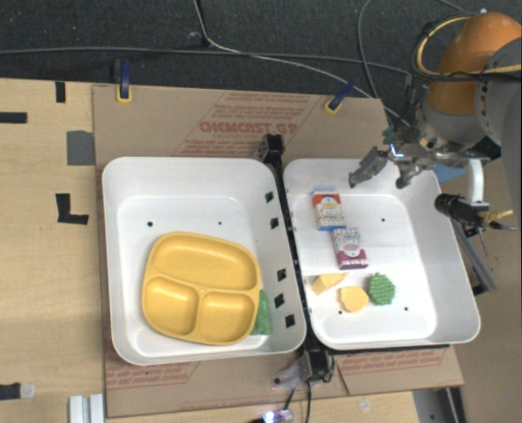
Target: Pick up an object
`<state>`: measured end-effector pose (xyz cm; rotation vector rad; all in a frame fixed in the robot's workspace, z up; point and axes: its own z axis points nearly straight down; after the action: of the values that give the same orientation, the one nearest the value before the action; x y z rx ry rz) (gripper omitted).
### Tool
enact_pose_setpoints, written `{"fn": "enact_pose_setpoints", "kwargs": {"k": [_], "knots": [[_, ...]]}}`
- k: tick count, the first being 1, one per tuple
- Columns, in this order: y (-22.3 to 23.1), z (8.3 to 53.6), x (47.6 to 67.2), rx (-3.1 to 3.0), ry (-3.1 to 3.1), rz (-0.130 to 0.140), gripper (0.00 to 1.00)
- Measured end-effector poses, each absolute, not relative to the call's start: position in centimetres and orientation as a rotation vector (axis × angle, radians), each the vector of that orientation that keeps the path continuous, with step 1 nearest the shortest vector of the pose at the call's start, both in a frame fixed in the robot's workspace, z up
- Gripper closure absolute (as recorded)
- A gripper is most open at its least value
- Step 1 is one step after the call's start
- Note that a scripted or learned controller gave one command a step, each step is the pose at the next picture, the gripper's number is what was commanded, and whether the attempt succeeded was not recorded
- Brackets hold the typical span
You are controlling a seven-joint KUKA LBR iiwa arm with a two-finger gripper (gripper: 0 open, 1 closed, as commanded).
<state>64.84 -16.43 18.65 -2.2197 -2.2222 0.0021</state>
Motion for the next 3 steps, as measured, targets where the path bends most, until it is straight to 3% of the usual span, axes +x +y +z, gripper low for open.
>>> {"fn": "enact_pose_setpoints", "kwargs": {"k": [1,2,3], "knots": [[-15.9,12.3,64.9,-2.216,-2.221,0.007,0.00],[-15.9,8.7,65.0,-2.221,-2.224,-0.002,0.00],[-15.5,10.3,65.4,-2.218,-2.230,-0.015,1.00]]}}
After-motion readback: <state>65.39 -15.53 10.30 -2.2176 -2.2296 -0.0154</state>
